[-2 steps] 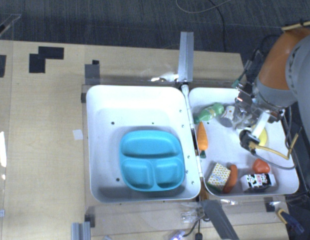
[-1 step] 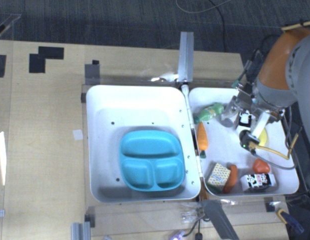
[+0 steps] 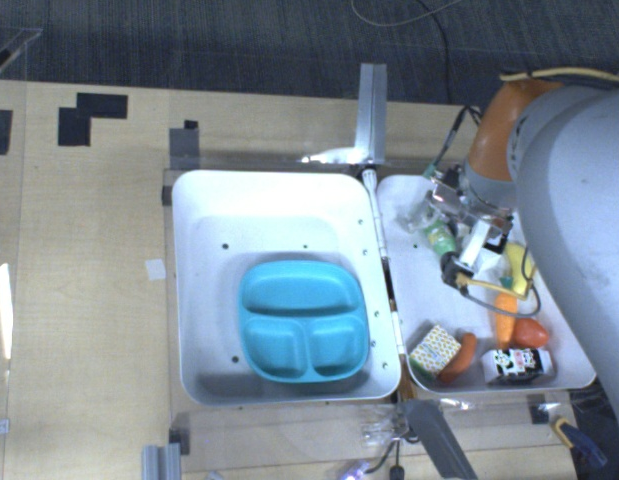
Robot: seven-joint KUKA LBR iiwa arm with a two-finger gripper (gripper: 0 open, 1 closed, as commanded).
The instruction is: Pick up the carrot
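**A:** Spotted the carrot [image 3: 503, 324] yet?

**B:** Yep, lying in the right bin [image 3: 414, 293], close to its right wall, just beside a red thing [image 3: 530, 332]. Black-and-white carton [image 3: 516, 365] right below those in the view.

**A:** And compared to the gripper [image 3: 439, 220]?

**B:** Apart from it. Sits lower in the view and further right, not under it. Parked by a green item [image 3: 442, 239] instead.

**A:** Open or closed?

**B:** Can't tell from this angle.

A tray [image 3: 304, 318] lies in the left bin [image 3: 204, 200], near its front edge; a carrot [image 3: 505, 320], sausage [image 3: 459, 356] and carton [image 3: 517, 365] sit at the front of the right bin [image 3: 399, 208].
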